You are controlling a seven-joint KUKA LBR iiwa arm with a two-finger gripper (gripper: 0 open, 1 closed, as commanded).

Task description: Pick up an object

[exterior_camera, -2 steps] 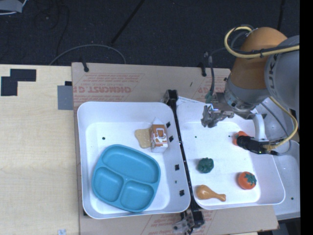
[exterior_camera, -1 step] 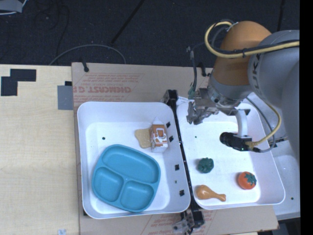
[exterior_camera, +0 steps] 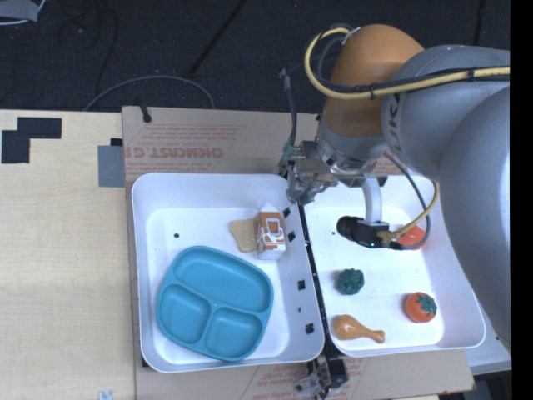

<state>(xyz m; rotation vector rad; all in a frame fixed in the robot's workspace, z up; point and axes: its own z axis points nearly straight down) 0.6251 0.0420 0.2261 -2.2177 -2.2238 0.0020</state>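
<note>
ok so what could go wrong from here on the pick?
1. The gripper hangs over the dividing walls between the two bins; a straight descent would likely hit a rim rather than an object.
2. The nearest thing, the small carton, stands against the tan slice; a grasp there may tip it or shove both.
3. The orange fruit looks rounded and could roll away from a closing gripper.
</note>
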